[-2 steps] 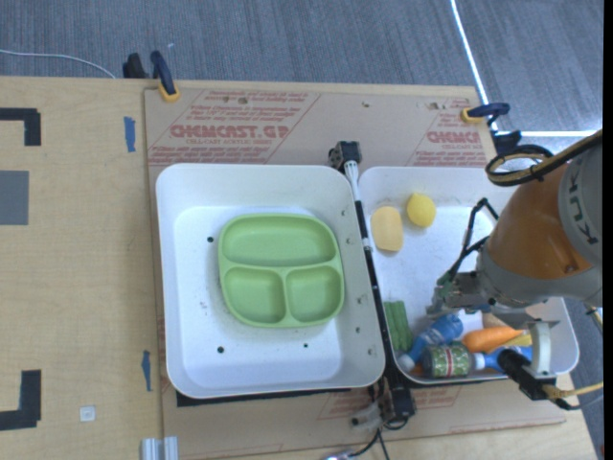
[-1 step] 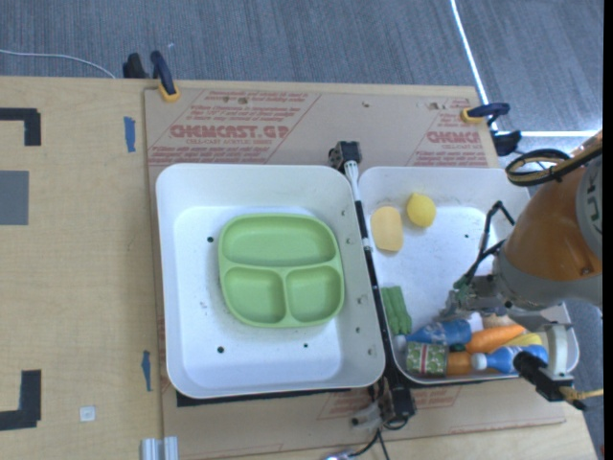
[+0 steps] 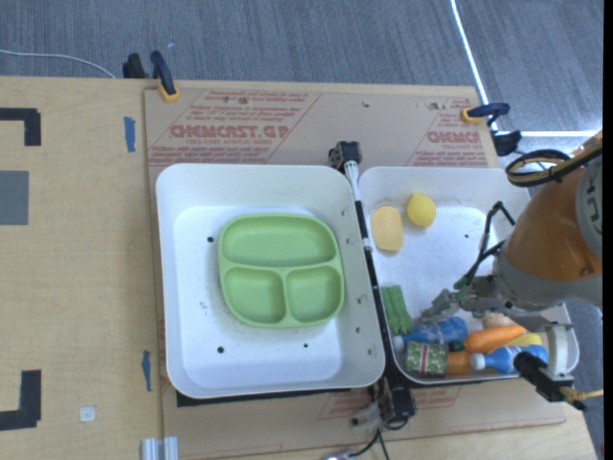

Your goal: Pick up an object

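Observation:
The right bin holds a yellow ball and a pale yellow oblong piece near its far left corner. Along the near edge lie a green flat item, a blue crumpled bottle, a green-labelled can, an orange carrot-like piece and an orange-and-blue bottle. My gripper hangs low over the near part of this bin, just above the blue bottle and right of the green item. The wrist hides what lies under it.
A green three-compartment plate sits in the middle of the left bin. A black rod runs along the wall between the bins. Clamps hold the cardboard at the back corners.

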